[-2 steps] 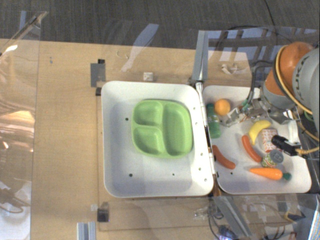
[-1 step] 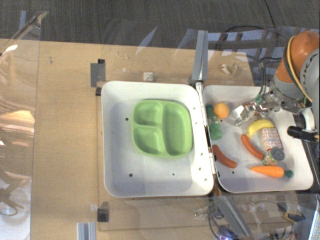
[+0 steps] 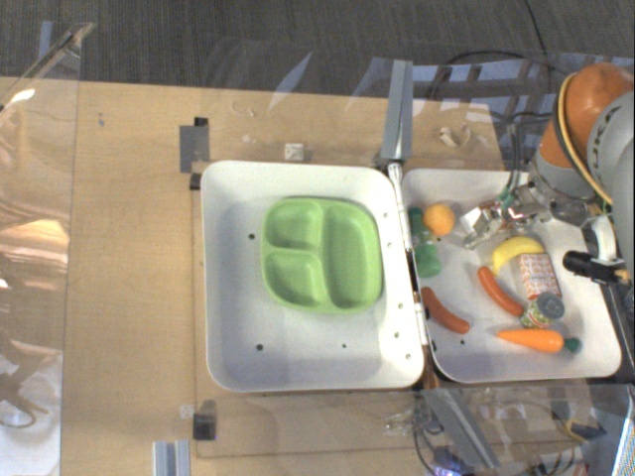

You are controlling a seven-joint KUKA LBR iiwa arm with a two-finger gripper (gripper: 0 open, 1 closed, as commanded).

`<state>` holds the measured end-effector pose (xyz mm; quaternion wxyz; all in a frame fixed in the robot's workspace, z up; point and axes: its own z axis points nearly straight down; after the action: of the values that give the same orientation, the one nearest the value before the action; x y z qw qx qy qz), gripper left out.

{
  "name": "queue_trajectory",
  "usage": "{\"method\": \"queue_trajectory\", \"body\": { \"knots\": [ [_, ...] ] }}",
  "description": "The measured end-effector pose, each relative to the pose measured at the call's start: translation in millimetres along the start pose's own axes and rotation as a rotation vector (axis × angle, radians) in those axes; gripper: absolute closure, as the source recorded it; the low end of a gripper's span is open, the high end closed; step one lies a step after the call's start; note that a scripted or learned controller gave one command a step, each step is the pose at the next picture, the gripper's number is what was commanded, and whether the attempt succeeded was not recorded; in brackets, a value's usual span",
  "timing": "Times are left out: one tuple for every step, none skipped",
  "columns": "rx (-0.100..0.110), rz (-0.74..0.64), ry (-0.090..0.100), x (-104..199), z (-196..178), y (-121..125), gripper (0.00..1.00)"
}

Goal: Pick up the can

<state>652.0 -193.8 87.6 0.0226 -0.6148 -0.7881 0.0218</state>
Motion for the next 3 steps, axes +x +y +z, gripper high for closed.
{"method": "queue_trajectory", "body": {
  "knots": [
    [0.002,-0.025,0.007,-3.0,-0.1,-0.7,0.0],
    [0.002,-0.038,-0.002,-0.9,0.1,-1.2,0.0],
    [0.003,-0.039,0.0,-1.5,0.1,-1.2,0.0]
  ]
}}
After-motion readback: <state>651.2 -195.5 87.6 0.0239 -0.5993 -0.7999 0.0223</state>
